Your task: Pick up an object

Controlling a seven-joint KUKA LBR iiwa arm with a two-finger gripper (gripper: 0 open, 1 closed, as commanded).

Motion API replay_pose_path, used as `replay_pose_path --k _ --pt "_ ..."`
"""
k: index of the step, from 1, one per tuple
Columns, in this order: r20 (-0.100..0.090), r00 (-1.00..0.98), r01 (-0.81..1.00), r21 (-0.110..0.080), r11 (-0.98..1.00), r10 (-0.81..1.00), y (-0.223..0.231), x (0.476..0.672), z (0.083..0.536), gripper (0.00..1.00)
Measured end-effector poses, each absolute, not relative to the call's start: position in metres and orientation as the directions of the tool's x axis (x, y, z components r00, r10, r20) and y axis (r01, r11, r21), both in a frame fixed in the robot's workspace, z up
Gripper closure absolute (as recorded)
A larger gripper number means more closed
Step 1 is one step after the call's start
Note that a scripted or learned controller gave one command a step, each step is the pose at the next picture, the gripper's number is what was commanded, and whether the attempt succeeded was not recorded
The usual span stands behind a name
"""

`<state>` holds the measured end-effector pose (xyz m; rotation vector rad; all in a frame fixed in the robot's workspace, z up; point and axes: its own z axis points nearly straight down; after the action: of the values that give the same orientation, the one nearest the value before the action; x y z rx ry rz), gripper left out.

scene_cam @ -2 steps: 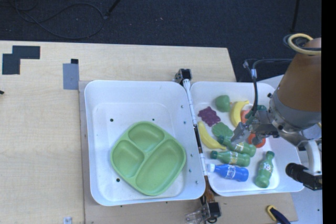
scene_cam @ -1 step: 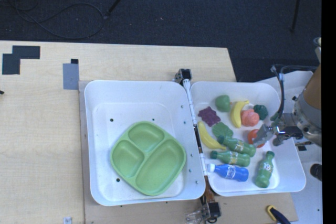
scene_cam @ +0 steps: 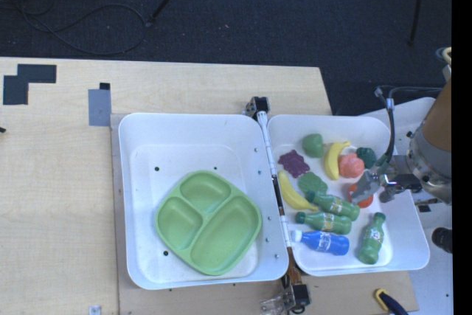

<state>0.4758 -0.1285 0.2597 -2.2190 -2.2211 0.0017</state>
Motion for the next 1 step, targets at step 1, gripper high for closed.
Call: replay_pose_path --k 1 --pt "0.0 -0.001 1.0 -0.002 0.001 1.0 -0.1207 0.4759 0.2641 1.0"
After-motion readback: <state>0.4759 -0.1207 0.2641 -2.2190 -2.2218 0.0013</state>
